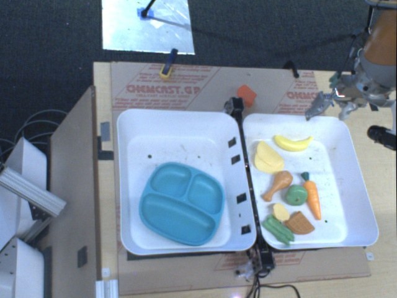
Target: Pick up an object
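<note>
Claw [332, 106] is seen at the upper right, above the far rim of the right bin [356, 185], below the orange-banded arm [379, 48]. Two fingers are spread apart, one toward the left and one toward the right; nothing is seen between them. The claw is set apart from all the toy food.

Nearest the claw, a yellow banana [293, 143] is laid near the far wall of the right bin. Just below and left of it a pale yellow wedge [268, 158] is found. A brown drumstick [277, 185] is placed mid-bin, tilted, with a green round piece [297, 195] just beside it and an orange carrot [313, 198] touching or nearly touching that piece on the right. Toward the near wall a small pale chunk [281, 212], a brown slice [300, 223] and a green pod [278, 230] are grouped closely.

In the left bin [133, 166] a blue divided tray [182, 202] is laid flat, three compartments showing.

On the bench [205, 85], beyond the bins, an orange block [247, 95] is noted near the bins' junction, and a yellow-and-blue clip [168, 66] at the far edge.
</note>
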Tool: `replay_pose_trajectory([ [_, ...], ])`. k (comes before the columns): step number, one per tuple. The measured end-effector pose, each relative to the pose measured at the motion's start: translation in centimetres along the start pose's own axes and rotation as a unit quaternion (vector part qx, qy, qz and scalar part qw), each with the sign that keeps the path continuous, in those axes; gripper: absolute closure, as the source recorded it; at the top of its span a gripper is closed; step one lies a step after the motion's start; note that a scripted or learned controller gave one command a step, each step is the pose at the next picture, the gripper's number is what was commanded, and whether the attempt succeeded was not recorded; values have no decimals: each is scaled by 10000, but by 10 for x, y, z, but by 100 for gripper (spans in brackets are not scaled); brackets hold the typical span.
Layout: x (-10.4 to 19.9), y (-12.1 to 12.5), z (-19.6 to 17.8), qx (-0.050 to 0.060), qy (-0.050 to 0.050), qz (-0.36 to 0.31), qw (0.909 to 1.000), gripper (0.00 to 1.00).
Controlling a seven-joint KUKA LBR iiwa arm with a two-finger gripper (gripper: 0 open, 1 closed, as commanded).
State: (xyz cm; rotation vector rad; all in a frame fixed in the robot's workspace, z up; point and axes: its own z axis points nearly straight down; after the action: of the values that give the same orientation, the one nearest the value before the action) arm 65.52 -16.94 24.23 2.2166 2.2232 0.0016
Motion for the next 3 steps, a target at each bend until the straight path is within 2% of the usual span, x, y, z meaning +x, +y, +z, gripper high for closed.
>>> replay_pose_trajectory([
  [1, -27, -19, 165, 47, 10, 17, 10000, 0],
  [2, -38, -98, 158, 37, 7, 31, 10000, 0],
  [3, -37, -93, 146, -14, -4, 9, 10000, 100],
])
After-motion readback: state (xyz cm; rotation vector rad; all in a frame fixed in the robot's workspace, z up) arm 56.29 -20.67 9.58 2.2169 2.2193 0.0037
